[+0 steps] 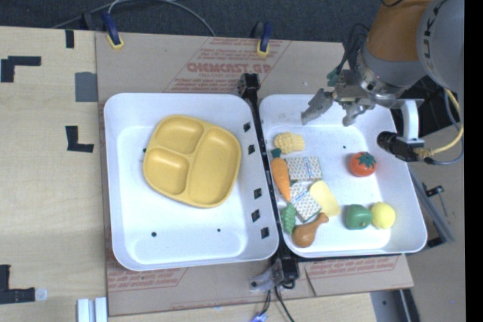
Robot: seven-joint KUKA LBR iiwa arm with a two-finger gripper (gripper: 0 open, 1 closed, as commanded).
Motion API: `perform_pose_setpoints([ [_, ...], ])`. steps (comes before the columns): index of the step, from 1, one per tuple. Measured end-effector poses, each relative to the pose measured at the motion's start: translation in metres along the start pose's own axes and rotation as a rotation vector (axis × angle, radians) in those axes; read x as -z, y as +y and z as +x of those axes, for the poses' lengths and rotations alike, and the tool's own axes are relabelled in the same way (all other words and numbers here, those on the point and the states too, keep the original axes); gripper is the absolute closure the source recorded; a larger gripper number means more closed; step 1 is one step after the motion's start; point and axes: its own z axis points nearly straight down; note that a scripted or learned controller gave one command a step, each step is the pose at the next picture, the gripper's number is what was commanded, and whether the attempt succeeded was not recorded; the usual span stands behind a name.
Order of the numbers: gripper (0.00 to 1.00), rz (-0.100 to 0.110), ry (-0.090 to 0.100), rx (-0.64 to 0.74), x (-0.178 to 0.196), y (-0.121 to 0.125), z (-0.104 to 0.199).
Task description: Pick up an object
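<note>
The right bin (392,162) holds several toy foods: a corn cob (289,141), a carrot (280,178), two checkered blocks (304,167), a yellow wedge (325,197), a drumstick (308,231), a red tomato (362,164), a green fruit (357,217) and a lemon (383,216). My gripper (333,110) hangs open above the bin's far part, its two grey fingers (315,108) spread, with nothing between them. It is up and right of the corn and left of the tomato.
The left bin (124,185) carries a yellow divided plate (192,160). A black divider (256,154) runs between the bins. Clamps (263,39) and a cable (151,0) lie at the cardboard's far edge.
</note>
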Motion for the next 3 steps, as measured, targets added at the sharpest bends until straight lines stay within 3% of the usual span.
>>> perform_pose_setpoints([
  [1, 0.00, 0.003, -0.001, 0.000, -0.099, 0.021, 0.006],
  [2, 0.00, -0.002, -0.002, 0.001, -0.140, 0.021, 0.006],
  [3, 1.00, -0.003, -0.002, 0.002, -0.130, 0.021, 0.006],
])
